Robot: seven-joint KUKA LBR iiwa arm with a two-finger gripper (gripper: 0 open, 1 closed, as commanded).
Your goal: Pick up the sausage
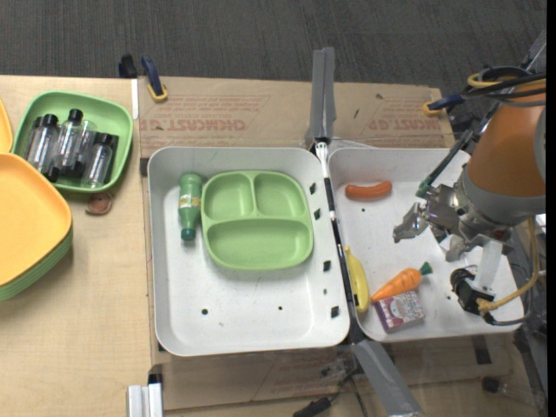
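A: What lies nearest in the right bin (382, 168)?

B: A purple pouch (400, 310), then a carrot (400, 282) and a banana (355, 277) at the left wall.

A: The gripper (412, 227)?

B: Above the bin's middle, right of centre. Whether its fingers are open or closed, I cannot tell.

A: The sausage (368, 189)?

B: Farther back, near the rear wall, apart from the gripper. The left bin (243, 320) has a green plate (257, 218) and bottle (189, 204).
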